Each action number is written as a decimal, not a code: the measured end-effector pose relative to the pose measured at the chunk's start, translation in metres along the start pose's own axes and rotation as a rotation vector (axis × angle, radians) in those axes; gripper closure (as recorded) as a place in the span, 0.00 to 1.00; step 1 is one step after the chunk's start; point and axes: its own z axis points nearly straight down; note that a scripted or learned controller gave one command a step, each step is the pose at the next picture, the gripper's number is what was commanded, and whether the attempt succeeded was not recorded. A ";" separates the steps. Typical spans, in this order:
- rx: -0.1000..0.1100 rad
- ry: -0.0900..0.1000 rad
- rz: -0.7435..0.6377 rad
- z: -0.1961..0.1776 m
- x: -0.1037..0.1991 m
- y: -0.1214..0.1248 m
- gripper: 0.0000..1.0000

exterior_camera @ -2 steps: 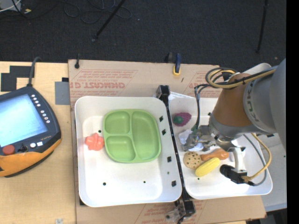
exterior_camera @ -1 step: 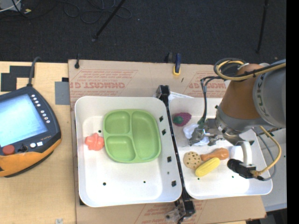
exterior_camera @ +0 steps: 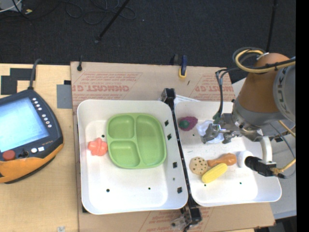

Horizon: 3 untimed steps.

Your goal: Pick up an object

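The right bin [exterior_camera: 251, 192] holds a purple and green toy [exterior_camera: 188, 123] near its back left, a round cookie [exterior_camera: 197, 165], a yellow corn cob [exterior_camera: 214, 172] and an orange drumstick-like piece [exterior_camera: 225, 159]. My gripper [exterior_camera: 212, 132] hangs over the right bin's middle, right of the purple toy and above the drumstick. Nothing shows between its fingers. The left bin [exterior_camera: 125, 192] carries a green divided plate [exterior_camera: 135, 140] and a pink toy [exterior_camera: 97, 147] left of it.
A teach pendant [exterior_camera: 26, 129] lies on the bench far left. Clamps [exterior_camera: 183, 66] sit at the back edge. A divider ridge [exterior_camera: 175, 144] separates the bins. The arm's orange band [exterior_camera: 263, 88] rises at the right, with cables around it.
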 end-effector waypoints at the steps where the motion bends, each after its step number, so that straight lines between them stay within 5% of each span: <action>1: -0.002 0.000 -0.010 -0.048 -0.001 0.001 1.00; 3: 0.006 0.002 -0.013 -0.059 0.109 -0.034 1.00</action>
